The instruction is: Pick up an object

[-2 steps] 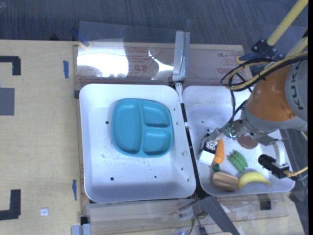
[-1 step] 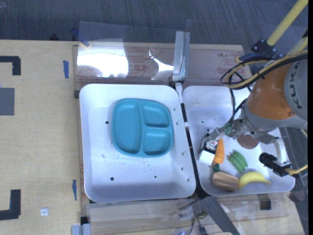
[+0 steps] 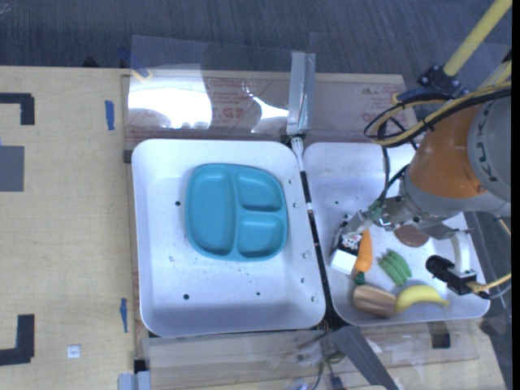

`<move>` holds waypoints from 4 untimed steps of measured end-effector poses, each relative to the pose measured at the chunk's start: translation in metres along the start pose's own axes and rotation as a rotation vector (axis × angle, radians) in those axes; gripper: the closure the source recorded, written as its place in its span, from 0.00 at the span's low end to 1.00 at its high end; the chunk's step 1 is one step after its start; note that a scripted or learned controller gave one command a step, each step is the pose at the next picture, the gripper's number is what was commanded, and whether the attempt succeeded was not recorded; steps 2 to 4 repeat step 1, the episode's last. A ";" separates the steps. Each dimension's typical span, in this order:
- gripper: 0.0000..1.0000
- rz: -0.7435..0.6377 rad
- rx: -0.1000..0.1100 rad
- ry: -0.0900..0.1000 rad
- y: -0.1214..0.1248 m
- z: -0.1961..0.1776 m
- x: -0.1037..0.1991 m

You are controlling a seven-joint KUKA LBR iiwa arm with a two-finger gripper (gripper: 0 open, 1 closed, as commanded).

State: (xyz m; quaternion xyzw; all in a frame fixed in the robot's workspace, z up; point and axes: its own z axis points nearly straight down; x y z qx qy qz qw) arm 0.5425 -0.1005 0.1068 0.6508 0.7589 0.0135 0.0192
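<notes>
Overhead, at a slant, two shallow white bins sit side by side on a pale wooden bench. The left bin [image 3: 162,299] holds a teal divided plate [image 3: 236,210] lying flat near its middle. The right bin [image 3: 325,165] holds a small cluster of toy foods toward its near edge: an orange carrot [image 3: 365,253], a green pea pod [image 3: 396,266], a yellow banana [image 3: 421,296], a tan bread roll [image 3: 373,299], and a brownish disc [image 3: 411,236] partly hidden under the arm.

The grey arm [image 3: 455,165], with its orange band, reaches in from the right and hangs over the right bin. Its gripper [image 3: 355,227] sits low, just beside the top of the carrot; whether it is released or clenched cannot be told, and nothing is visibly held.

The likely trouble is crowding. The carrot, pea pod, roll and banana lie close together, some touching, so a descent could land between them, nudge one aside, or close on an edge and slip off (the rounded, smooth toys look easy to squeeze out of a pinch). A small white and black item [image 3: 349,244] beside the carrot could also get in the way.

A clear plastic sheet [image 3: 211,96] stands behind the bins. Dark grey carpet lies beyond the bench, with loose cables [image 3: 406,112] trailing near the arm.
</notes>
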 end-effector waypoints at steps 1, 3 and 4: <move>0.00 0.153 0.001 0.006 -0.006 0.000 0.002; 0.00 0.153 0.001 0.006 -0.006 0.000 0.002; 0.00 0.153 0.001 0.006 -0.006 0.000 0.002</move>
